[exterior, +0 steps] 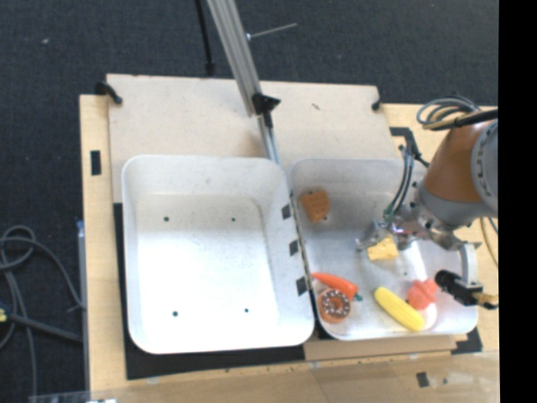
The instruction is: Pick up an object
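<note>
One pale yellow wedge (383, 250), cheese-like in shape, is the thing the next move seems to turn on: it lies in the right-hand bin (352, 171), right of that bin's centre, and the gripper (388, 235) sits directly over it, so close that from the fingertips the wedge falls only a shade toward 6 o'clock. Its longer side runs roughly from 9 to 3 o'clock, across the picture. Whether the gripper is spread, pressed together or already pinching the wedge I cannot tell; the metal parts there are small and blurred against the white floor, and the wedge could be touching them or merely lying beneath. Outward from the wedge, a white object (413, 263) lies just beside it toward 4 o'clock, and a red piece (423, 293) sits beyond that, toward 5 o'clock. A yellow banana (398, 308) lies near the bin's lower wall at about 6 o'clock, its long axis slanting from 10 to 4. Toward 8 o'clock are an orange carrot (334, 282) and, touching it below, a round doughnut (335, 306). A brown lump (315, 205) rests well apart toward 10 o'clock. The arm (457, 175) enters from 3 o'clock, and the left-hand bin (134, 225) lies far off at 9 o'clock. In my judgement a straight lift would test the hold.
</note>
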`<state>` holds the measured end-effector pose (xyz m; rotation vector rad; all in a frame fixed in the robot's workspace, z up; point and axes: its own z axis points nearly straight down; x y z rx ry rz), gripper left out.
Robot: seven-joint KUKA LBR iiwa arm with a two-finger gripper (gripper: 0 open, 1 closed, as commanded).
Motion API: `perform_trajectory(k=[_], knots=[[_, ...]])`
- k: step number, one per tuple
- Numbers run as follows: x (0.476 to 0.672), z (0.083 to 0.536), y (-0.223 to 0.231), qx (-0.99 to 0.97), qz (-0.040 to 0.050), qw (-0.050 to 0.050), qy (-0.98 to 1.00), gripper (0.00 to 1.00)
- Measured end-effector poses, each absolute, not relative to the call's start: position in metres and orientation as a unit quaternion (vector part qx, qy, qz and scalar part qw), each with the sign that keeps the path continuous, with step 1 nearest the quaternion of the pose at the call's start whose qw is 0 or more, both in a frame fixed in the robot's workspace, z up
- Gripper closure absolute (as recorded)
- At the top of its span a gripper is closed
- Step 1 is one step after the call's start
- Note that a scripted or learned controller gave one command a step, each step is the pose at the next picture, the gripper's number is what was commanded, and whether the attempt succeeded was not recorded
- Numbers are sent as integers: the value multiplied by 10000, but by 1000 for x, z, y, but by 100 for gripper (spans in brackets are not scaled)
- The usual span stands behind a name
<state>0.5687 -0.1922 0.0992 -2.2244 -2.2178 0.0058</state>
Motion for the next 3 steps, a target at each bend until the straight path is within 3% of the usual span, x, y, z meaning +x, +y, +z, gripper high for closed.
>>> perform_trajectory(k=[1, 3], knots=[[573, 117, -194, -7096, -28, -75, -7045, 100], [591, 220, -192, -7057, -18, -31, -7085, 100]])
